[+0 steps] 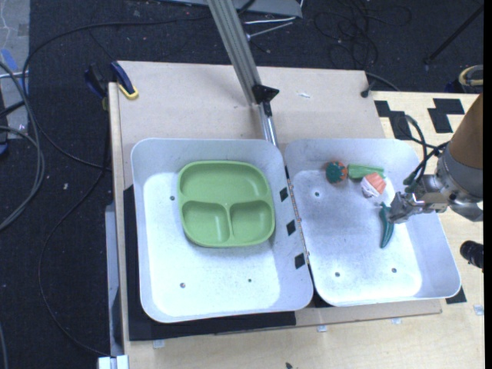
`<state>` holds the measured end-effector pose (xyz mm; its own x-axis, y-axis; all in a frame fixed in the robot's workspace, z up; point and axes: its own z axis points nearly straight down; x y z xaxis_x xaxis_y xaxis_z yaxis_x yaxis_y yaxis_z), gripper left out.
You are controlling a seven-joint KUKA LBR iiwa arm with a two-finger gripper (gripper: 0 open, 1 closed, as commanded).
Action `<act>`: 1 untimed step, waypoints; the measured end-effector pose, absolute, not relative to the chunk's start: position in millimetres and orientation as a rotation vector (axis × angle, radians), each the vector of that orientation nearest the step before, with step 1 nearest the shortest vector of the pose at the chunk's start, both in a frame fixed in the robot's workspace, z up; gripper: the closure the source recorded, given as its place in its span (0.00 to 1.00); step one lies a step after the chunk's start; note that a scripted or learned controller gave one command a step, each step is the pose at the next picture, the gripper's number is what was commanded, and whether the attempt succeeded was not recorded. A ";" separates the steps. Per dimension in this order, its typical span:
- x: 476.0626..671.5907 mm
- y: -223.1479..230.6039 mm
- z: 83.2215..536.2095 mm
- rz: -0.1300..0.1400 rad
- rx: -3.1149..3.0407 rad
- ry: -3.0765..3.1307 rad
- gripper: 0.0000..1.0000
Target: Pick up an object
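i saw the claw (401, 208) low over the right bin (346, 275), near that bin's right wall, with the grey arm (461, 167) coming in from that side. whether the claw was open or closed, i could not tell. a teal curved object (386, 229) lay on the bin floor right at the claw's tip, stretching toward the bin's front. toward the bin's back wall sat a small cluster of toys (355, 175), orange, green and white. the left bin (211, 283) held a green divided plate (227, 204).
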<state>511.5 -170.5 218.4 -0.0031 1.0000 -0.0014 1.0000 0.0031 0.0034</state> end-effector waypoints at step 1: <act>525.2 -122.1 217.4 0.003 2.212 2.230 1.00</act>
